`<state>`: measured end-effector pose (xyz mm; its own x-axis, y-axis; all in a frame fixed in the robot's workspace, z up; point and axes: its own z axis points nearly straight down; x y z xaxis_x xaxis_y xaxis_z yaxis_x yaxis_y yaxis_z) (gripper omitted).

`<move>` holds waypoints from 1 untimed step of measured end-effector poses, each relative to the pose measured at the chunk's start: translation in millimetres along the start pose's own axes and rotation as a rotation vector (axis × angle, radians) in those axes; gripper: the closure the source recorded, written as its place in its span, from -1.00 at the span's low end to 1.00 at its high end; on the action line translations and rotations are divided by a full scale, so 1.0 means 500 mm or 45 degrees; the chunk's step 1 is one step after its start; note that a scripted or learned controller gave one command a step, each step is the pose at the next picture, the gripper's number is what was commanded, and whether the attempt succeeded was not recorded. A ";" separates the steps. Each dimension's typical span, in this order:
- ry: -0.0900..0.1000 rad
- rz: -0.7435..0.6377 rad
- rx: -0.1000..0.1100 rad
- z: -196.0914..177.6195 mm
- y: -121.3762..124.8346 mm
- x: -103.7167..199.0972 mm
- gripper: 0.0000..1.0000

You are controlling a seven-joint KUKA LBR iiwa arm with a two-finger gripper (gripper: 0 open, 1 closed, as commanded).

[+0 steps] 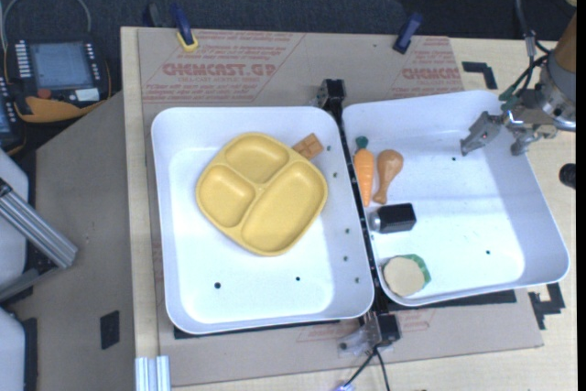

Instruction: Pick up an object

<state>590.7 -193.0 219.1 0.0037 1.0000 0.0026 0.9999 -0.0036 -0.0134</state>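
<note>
- Cardboard covers your desk (275, 59); the left bin (183, 270) holds a yellow plate (263, 194).
- Carrot (364, 174), black block (396, 217) lie untouched in your right bin (494, 224).
- Your gripper (502, 131) hovers rightward, fingers wide, holding nothing; picking remains.

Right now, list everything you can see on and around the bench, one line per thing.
left bin: one, white, left half of the bench
right bin: one, white, right half of the bench
divided plate: one, yellow, three compartments, in the left bin
small block: one, brown, left bin, at the plate's upper right edge
carrot: one, orange with green top, right bin, near its left wall
drumstick-shaped piece: one, tan, right bin, just right of the carrot
box: one, black, right bin, below the carrot
round piece: one, cream with green edge, right bin's lower left corner
clamps: two, blue, bench's top edge
handheld controller: one, screen lit, left of the bench
claw: one, grey, over the right bin's upper right, fingers spread, holding nothing
</note>
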 end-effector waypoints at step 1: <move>-0.004 -0.005 -0.018 -0.016 0.006 0.001 -1.00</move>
<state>593.8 -192.5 227.0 -0.0002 1.0000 -0.0006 1.0000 0.0002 0.0006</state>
